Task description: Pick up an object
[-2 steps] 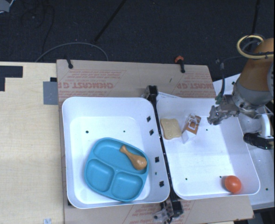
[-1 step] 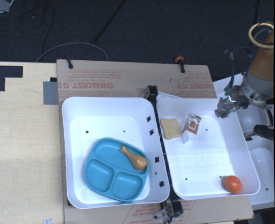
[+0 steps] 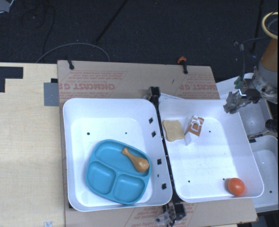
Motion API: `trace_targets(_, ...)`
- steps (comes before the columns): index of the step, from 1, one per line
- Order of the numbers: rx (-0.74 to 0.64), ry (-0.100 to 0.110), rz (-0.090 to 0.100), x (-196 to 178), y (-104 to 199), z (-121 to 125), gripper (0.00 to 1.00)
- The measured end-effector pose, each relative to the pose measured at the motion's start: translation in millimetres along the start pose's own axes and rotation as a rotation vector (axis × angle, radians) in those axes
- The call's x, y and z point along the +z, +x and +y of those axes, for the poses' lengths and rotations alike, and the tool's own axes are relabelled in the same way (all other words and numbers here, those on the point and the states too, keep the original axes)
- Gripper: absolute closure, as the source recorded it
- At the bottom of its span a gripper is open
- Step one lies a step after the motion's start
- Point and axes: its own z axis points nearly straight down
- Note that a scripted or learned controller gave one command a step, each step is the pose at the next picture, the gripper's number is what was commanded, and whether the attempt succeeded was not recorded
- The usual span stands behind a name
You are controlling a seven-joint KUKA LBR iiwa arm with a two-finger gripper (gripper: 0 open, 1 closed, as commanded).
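Currently the pincer [image 3: 234,101] hangs beyond the right bin's [image 3: 210,195] far right rim, outside it and above no object; whether it is spread or clenched I cannot tell. Inside that bin lie the candidates: a bread slice [image 3: 173,129] by the left wall, a small carton [image 3: 194,127] just right of it, and an orange ball [image 3: 236,186] in the near right corner (probably rolled there). Left of that bin, a drumstick [image 3: 136,161] rests on a blue tray [image 3: 116,172]. The ball, I judge, sits awkwardly close to the walls.

fixed overhead camera, slanted down, both bins [image 3: 68,126]
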Motion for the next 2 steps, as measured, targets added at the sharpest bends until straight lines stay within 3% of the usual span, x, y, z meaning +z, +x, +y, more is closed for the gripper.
trace_targets(2, -0.002, 0.007, 0.003, 10, 107, -11, 1.00)
